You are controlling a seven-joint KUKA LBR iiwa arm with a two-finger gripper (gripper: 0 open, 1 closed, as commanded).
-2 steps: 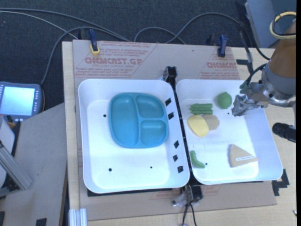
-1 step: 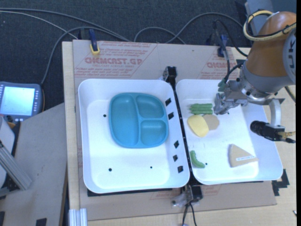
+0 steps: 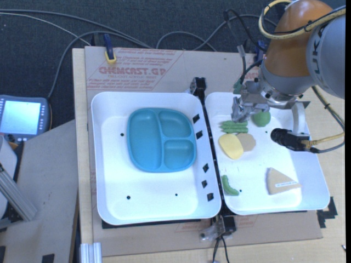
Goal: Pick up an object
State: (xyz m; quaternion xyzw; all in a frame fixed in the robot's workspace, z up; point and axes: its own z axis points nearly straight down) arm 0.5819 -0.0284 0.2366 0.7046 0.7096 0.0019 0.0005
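The grey arm with its orange band reaches in from the right and hangs over the back of the right bin [image 3: 323, 188], its gripper [image 3: 243, 109] pointing down near that bin's inner back corner. Whether the gripper is released, clenched or grasping anything cannot be told from this slant, since the wrist hides most of it. Just below the gripper lies a green pea pod [image 3: 234, 126], and beside it, partly under the wrist, sits a round green object [image 3: 262, 118]. In front of the pod a yellow lemon-like piece [image 3: 231, 146] touches a beige rounded piece [image 3: 247, 141]. Nearer the front of the same bin, a small green pepper-like piece [image 3: 230, 185] lies by the inner wall, and a tan wedge with a white face [image 3: 281, 181] rests well apart from it toward the outer side. The left bin [image 3: 107, 163] holds a blue tray with 3 compartments [image 3: 162, 139], lying flat near its middle. Both bins sit on the bench [image 3: 88, 81].
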